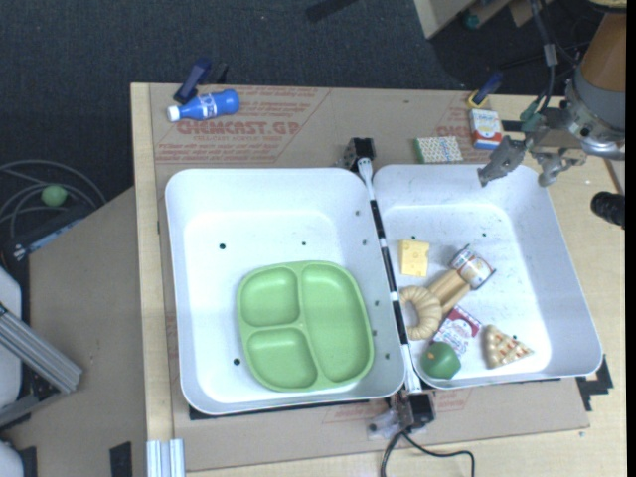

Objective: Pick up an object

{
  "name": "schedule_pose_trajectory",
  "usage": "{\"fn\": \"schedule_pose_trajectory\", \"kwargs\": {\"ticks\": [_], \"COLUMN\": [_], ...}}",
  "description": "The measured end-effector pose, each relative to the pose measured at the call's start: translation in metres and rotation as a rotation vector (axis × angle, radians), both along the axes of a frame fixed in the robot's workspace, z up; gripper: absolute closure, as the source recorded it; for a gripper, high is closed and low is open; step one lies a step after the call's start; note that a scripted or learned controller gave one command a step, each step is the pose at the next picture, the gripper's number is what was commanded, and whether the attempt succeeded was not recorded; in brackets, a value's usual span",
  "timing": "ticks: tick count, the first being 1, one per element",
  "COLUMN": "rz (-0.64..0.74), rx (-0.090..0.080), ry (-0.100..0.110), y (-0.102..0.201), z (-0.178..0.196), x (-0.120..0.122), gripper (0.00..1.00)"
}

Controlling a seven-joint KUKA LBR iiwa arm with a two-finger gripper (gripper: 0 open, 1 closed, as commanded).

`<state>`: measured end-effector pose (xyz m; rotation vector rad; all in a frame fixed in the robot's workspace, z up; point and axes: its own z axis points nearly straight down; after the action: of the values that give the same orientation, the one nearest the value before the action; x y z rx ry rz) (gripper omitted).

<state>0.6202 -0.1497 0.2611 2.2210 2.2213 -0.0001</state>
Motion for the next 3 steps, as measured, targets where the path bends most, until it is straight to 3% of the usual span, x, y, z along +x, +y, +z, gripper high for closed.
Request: {"fn": "schedule_pose_trajectory", "kwargs": {"ticks": [1, 2, 3], "rz": [-0.001, 0.000, -0.001], "rx": [0.001, 0.001, 0.002], "ry": [0.004, 0.002, 0.003], "y": [-0.006, 0.020, 0.037], "z": [-0.100, -0.177, -0.177], "x": [-0.055, -0.069, -0.087], "gripper": [0.00, 0.00, 0.00]}}
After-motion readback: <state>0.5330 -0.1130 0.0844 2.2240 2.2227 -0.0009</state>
